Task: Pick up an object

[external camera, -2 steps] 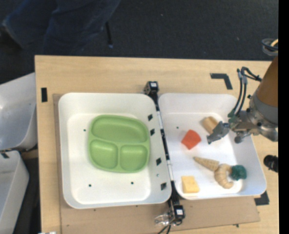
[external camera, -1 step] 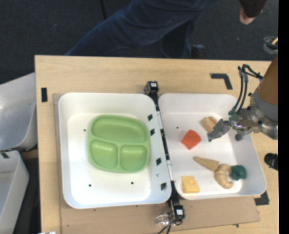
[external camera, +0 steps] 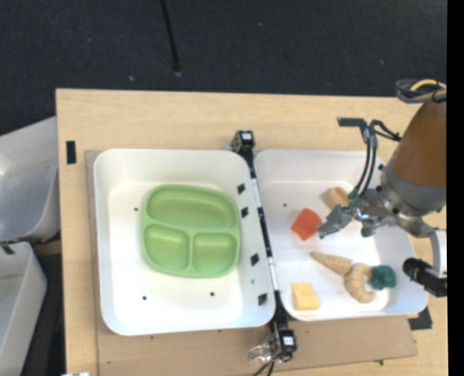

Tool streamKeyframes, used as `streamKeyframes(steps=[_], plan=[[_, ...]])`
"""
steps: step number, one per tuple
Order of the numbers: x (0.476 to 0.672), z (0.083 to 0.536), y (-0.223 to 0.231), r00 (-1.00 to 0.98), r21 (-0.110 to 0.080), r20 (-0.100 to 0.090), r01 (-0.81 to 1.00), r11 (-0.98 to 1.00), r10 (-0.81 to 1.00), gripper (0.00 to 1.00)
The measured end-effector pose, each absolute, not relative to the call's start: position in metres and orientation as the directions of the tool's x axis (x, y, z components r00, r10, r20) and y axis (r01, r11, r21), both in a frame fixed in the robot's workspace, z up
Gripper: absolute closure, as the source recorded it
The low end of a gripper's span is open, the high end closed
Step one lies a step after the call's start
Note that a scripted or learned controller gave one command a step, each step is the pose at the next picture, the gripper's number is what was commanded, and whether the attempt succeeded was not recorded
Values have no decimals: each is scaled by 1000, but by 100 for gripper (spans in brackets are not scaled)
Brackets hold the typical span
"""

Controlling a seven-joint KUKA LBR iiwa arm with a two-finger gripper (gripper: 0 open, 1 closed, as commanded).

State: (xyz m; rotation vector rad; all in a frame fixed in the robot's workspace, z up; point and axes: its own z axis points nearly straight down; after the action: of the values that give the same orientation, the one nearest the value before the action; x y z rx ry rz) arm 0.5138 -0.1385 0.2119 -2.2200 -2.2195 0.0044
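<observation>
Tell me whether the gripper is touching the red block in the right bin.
Cannot tell. In the camera view the gripper sits right beside the red block, with no plain gap or contact.

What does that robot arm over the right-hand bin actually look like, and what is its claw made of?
The arm is a thick rounded body, orange-brown on top with a grey section below it toward the wrist. Thin dark cables loop from its upper side down to the wrist. The gripper is a small grey metal-looking piece with slim fingers. A yellow and black cable loop sits at the arm's top.

glossy white plastic bins [external camera: 114, 210] on a matt wooden bench [external camera: 161, 116].
</observation>
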Motion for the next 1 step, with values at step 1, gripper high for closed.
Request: streamKeyframes(steps=[1], plan=[[524, 160, -137, 3, -2, -1, 1000, -3, 1000, 0]])
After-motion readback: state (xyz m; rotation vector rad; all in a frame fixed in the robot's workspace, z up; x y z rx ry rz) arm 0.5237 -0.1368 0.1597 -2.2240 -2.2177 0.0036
